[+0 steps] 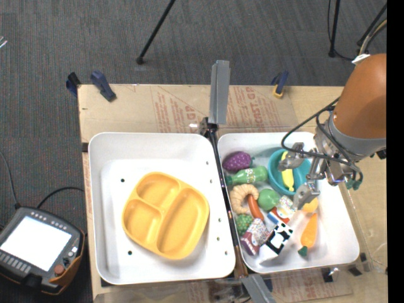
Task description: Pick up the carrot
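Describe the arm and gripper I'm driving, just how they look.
The arm ends in a rounded orange section over a grey wrist collar. Black cables loop out beside it. Below hangs a silvery metal gripper with pale fingers, with small green bits on its side.

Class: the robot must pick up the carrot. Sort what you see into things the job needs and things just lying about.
Needed: carrot; gripper; right bin.

Lying about: yellow tray; purple grapes; teal bowl; pretzel.

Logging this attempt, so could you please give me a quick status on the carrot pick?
Gripper above right bin, just over the carrot's top end. Carrot lying free on the bin floor. Black-and-white packet right beside it.
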Tool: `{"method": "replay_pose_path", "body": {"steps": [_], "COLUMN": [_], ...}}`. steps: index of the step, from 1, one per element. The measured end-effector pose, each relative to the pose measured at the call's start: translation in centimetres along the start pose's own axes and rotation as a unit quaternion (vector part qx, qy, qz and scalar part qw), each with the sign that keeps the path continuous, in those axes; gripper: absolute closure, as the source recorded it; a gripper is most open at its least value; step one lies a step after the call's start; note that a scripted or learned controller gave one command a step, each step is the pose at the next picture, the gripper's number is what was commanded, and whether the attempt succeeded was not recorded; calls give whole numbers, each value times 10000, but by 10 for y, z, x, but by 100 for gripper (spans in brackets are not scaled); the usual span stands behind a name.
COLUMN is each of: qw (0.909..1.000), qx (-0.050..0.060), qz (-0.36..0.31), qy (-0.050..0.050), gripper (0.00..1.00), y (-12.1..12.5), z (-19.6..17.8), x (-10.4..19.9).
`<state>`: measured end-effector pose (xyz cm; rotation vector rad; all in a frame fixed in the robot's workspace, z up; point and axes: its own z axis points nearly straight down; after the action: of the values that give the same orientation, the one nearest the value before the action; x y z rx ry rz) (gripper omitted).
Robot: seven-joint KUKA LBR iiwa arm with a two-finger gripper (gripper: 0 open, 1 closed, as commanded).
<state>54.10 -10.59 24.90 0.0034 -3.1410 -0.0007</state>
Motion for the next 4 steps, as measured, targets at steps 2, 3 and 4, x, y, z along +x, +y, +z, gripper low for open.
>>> {"method": "replay_pose_path", "body": {"steps": [2, 3, 4], "qw": [9944, 9943, 9938], "qx": [25, -5, -12], "qz": [-1050, -1069, -1111], "qy": [-81, -11, -13], "gripper": [0, 0, 100], "y": [-48, -36, -34], "z": [156, 161, 152], "x": [56, 58, 57]}}
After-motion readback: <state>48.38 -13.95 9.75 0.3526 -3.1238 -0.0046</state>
